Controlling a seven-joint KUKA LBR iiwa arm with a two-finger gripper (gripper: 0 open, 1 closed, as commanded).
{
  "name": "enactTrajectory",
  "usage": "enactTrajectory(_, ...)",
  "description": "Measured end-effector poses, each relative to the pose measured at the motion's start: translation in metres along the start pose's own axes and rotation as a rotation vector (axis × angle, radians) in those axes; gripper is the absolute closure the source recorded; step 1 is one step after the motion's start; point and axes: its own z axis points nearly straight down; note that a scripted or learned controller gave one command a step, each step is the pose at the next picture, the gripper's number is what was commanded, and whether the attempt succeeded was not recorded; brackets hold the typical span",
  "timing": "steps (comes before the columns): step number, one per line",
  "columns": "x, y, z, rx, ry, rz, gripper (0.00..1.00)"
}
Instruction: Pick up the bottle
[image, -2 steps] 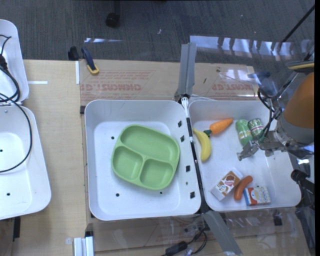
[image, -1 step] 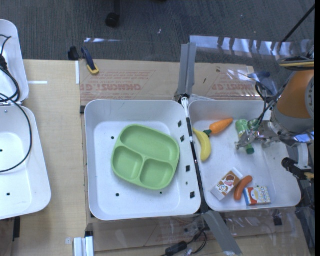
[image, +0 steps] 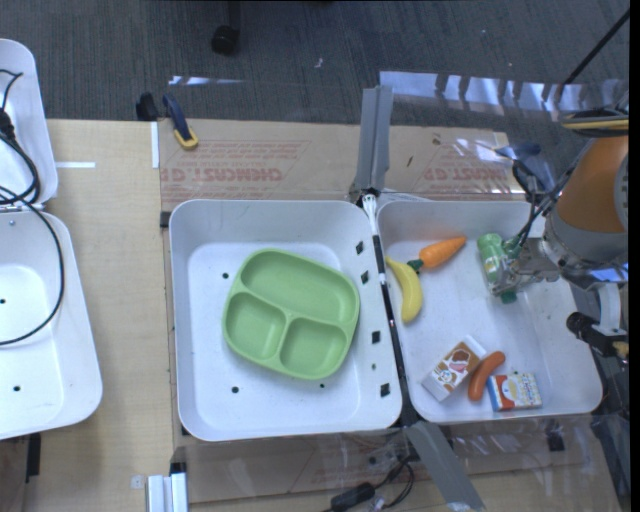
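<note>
The green bottle (image: 491, 257) lies in the right bin's (image: 560, 400) far part, near the carrot (image: 441, 251) and banana (image: 407, 289). The gripper (image: 512, 280) sits right against it; whether its fingers pinch it, I cannot tell.

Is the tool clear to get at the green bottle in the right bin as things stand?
Probably yes. The tool is right beside the green bottle in the right bin, apparently touching it. The carrot and banana lie on the bottle's far side, away from the arm's approach.
</note>
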Motion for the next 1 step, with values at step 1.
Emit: enactTrajectory(1,0.0720,0.0250,-0.1517,-0.001,0.000,-0.335,1.00)
